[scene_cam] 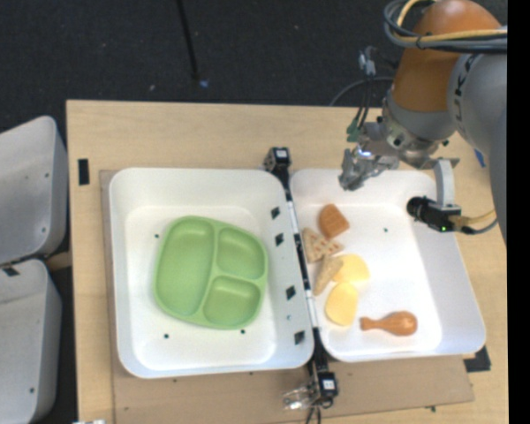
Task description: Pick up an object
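In the right bin (442,281) lie an orange-brown chunk (333,221), a tan waffle-like piece (317,246), a pale wedge (327,273), two yellow pieces (352,269) (341,306) and a brown drumstick (392,323). My gripper (357,173) hangs over the bin's far left corner, up and to the right of the orange-brown chunk. Nothing shows between its fingers. From this angle its tips are small and dark.
The left bin (132,325) holds a green divided plate (211,272). A ridge with black clips (291,263) separates the bins. A black fitting (428,210) on a cable sits at the right bin's far right wall. White chairs (18,237) stand to the left.
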`<state>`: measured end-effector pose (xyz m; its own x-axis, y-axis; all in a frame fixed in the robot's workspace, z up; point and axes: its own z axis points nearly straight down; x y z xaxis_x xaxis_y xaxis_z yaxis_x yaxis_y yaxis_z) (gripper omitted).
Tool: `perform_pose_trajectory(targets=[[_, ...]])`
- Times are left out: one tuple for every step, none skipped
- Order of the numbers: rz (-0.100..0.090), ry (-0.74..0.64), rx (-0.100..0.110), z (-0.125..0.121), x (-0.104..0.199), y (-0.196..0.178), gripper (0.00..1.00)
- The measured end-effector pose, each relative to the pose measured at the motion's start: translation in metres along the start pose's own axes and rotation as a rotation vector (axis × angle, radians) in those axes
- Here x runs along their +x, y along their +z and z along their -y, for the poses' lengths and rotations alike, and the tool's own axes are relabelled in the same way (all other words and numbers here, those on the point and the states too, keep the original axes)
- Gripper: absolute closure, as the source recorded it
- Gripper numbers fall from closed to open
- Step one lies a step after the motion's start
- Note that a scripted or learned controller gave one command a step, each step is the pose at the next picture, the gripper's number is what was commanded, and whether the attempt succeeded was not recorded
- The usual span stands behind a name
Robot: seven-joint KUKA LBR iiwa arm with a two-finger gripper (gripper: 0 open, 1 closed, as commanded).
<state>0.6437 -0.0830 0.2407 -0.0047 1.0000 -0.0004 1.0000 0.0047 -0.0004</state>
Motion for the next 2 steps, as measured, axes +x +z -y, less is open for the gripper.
perform_pose_trajectory(targets=[[-0.001, -0.002, -0.002, -0.006, 0.058, -0.008, 1.00], [-0.002, -0.002, -0.003, -0.016, 0.109, -0.016, 1.00]])
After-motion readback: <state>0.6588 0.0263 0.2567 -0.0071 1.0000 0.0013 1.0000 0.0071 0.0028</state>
